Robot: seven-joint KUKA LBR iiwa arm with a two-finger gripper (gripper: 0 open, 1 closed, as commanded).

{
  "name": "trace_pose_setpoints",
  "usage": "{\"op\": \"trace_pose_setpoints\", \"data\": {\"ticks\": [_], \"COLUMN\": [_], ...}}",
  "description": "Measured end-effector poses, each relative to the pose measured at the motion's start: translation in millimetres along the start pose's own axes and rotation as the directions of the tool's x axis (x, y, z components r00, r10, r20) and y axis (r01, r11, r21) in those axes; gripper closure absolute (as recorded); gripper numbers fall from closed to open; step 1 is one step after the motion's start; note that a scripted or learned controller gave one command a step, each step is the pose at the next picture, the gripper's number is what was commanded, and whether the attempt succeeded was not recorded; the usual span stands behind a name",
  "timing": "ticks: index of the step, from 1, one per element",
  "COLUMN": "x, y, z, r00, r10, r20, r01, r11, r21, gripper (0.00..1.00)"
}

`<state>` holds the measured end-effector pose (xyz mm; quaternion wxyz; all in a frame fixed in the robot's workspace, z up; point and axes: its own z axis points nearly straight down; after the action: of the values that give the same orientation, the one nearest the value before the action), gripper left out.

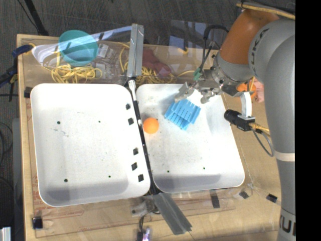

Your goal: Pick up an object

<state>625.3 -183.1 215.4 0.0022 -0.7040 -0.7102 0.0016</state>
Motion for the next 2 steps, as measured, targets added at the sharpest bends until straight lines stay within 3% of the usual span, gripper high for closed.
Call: {"op": "trace_pose_setpoints", "data": {"ticks": [1,2], "x": [-25,-11], "y": [24,-13], "z": [105,109], "r00": [0.999,1.0], "r10": [-0.043,0.002], "r20": [0.004,0.01], "r01": [0.043,-0.002], "r11": [0.999,0.999], "r21": [-0.013,-0.032], "gripper": [0.0,0.0]}}
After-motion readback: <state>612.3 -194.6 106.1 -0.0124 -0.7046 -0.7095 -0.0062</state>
